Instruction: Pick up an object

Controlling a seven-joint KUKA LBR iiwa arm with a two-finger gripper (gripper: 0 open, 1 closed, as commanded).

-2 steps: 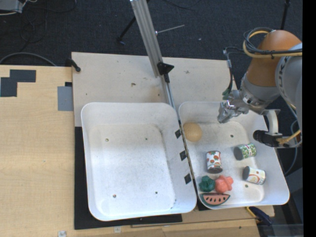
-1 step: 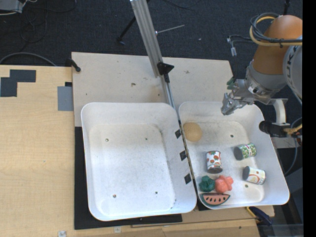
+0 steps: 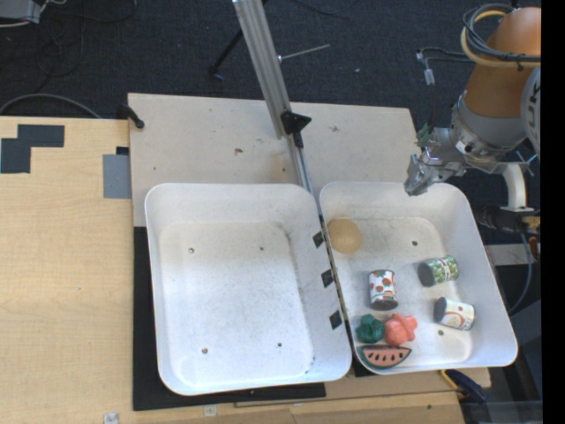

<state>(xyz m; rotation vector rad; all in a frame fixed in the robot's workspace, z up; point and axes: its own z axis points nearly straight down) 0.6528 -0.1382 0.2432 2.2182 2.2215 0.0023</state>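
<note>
Left bin [image 3: 177, 203] bare; right bin [image 3: 477, 228] cluttered

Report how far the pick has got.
Done: nothing is lifted yet. The tan ball, the strawberry can, the watermelon slice and the other toys all lie in the right bin. In hand: the tool hovers over that bin's far rim. Left: descend, grasp, lift.

White bins [image 3: 177, 203], tan ball [image 3: 343, 235], green-rimmed watermelon slice [image 3: 386, 356], and a seemingly strawberry-printed can [image 3: 381, 289].

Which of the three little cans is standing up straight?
The strawberry can near the bin's middle stands upright. The other two cans lie tipped on their sides.
</note>
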